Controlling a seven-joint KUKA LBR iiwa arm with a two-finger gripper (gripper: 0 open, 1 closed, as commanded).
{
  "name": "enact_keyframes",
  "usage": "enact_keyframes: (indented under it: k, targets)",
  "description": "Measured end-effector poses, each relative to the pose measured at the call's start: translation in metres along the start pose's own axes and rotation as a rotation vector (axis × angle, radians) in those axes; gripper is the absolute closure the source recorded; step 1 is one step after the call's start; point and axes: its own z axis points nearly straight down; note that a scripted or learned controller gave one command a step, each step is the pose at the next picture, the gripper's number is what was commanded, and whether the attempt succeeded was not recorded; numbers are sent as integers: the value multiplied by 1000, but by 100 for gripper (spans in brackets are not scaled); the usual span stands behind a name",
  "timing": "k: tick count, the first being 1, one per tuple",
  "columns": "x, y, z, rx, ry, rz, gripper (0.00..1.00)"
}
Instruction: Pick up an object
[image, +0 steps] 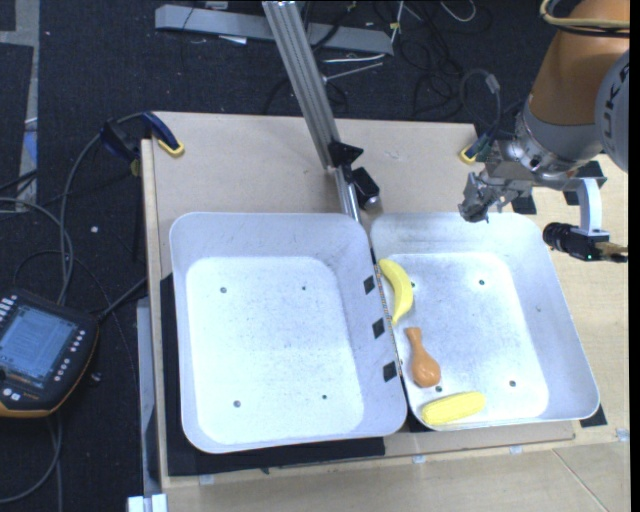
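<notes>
Yellow banana (398, 288), drumstick (422, 359), lemon (453, 406) in right bin (560, 330) | gripper (476, 207) (blurred; grip state unreadable) above far rim

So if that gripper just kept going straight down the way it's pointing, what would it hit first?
Probably the far rim of the right bin, or bare bin floor just inside it. The gripper hangs well away from the toys, though depth is hard to judge.

A black handheld controller (38, 350) with a lit screen lies on the dark floor left of the bench, with cables near it. A slanted metal rail (310, 90) crosses the wooden bench top (250, 165), and yellow-tipped clamps (160, 135) grip its far corners.
</notes>
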Motion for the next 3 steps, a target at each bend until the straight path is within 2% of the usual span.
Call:
enact_keyframes:
  k: [1,2,3]
  targets:
    - [49,-25,-3,0,0,0,100]
    - [98,-33,-2,1,0,1,100]
    - [150,-61,1,1,0,0,100]
